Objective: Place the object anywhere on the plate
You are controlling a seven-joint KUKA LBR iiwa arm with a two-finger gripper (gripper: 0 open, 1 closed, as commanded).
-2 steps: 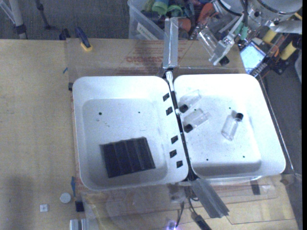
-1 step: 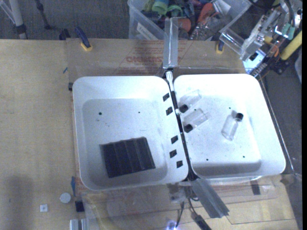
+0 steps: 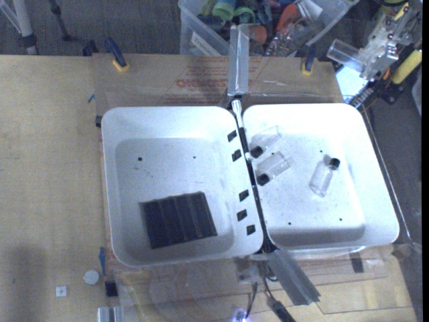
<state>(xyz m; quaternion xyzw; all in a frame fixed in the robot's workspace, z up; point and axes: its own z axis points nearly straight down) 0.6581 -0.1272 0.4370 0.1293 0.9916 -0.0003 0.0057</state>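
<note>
Though the tool (image 3: 375,49) shows at the upper right of the frame, past the far corner of the right bin (image 3: 375,220), it is a pale tangle of parts there and I cannot tell how wide it stands or whether it grips anything. It hangs outside both bins, well apart from everything in them.

Two shallow white bins sit side by side, the left bin (image 3: 110,180) touching the right one along a centre seam. Five small black squares (image 3: 242,195) run down that seam.

One plate (image 3: 177,219), dark, rectangular and ribbed, lies flat in the lower part of the left bin.

Three clear vials with dark caps lie on their sides in the right bin. The first vial (image 3: 266,139) is near the seam in the bin's upper left. The second vial (image 3: 273,166) lies just below it, close beside it. The third vial (image 3: 322,176) lies apart from them, toward the middle of the bin. None of them touches the plate.

The desk (image 3: 47,166) is pale wood. Two blue and yellow clamps (image 3: 118,57) stand along the far side of the bins. One clear tub (image 3: 268,12) of coloured odds and ends stands at the top centre on grey carpet (image 3: 120,9). A small round disc (image 3: 90,277) lies at the lower left.
</note>
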